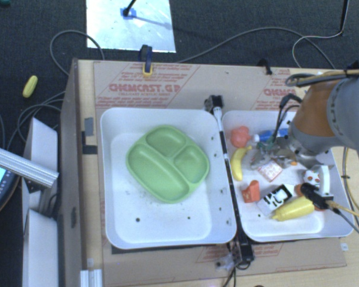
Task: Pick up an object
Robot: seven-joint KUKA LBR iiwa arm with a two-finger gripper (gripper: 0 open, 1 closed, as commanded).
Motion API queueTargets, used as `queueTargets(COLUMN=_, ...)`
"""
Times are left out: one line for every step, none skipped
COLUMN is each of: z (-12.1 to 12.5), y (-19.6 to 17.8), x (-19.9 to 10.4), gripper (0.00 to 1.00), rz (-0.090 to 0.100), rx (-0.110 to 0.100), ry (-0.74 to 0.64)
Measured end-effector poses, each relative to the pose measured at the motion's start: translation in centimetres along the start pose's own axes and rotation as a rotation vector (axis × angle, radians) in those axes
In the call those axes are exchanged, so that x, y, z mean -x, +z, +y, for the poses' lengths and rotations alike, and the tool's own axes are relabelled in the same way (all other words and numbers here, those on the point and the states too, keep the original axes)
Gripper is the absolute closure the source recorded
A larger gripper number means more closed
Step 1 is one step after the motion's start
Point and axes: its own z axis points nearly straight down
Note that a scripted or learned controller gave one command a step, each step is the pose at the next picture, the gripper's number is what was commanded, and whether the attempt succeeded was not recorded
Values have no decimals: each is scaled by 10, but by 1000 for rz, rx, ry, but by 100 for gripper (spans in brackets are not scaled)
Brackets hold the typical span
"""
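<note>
Jaws (262, 158) low in right bin (287, 235), state unreadable, cannot tell. Banana (237, 162) just left, red ball (240, 136) above-left, checked packet (270, 171) just below-right. Likely target packet or banana: centre over one item, avoid neighbours, descend straight.

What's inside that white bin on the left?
The left bin holds a green divided plate, its compartments bare. Whatever lies beneath the plate is covered.
</note>
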Motion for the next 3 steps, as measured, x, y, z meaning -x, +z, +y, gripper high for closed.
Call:
queueTargets(z=69, y=1, x=11, gripper=0, rz=1, rx=-5, ry=0)
queueTargets(z=66, y=0, x=19, gripper=0, rz=0, rx=-1, ry=1)
queueTargets(z=75, y=3, x=44, gripper=0, rz=6, rx=-20, ry=5)
